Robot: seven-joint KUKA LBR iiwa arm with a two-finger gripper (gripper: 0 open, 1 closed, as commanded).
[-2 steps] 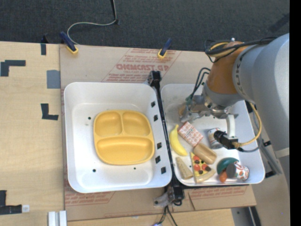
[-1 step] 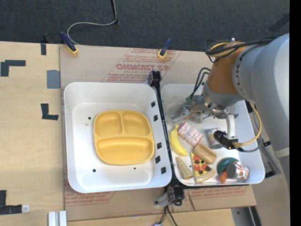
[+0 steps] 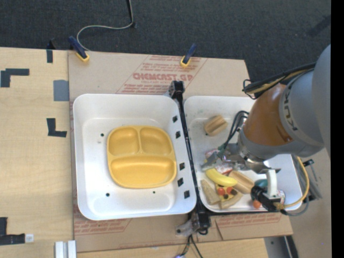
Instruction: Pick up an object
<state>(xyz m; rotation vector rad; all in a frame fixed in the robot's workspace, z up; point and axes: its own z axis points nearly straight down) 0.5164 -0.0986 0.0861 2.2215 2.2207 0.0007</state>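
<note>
The right bin (image 3: 200,123) holds a heap of toy food. A tan bread roll (image 3: 215,124) lies near its back left. A yellow banana (image 3: 220,177) rests at the front, beside a hot dog bun (image 3: 241,182) and a sandwich piece (image 3: 214,192). More small pieces, red and teal (image 3: 259,189), lie at the front right. The arm's grey body with the orange band (image 3: 266,120) hangs over the right bin. My gripper (image 3: 224,156) is down in the bin just behind the banana, among the small items there.
The left bin (image 3: 88,144) holds a yellow divided plate (image 3: 142,156). Both bins sit on a cardboard sheet (image 3: 156,74) held by yellow-blue clamps (image 3: 79,49). A black divider strip (image 3: 181,138) runs between the bins.
</note>
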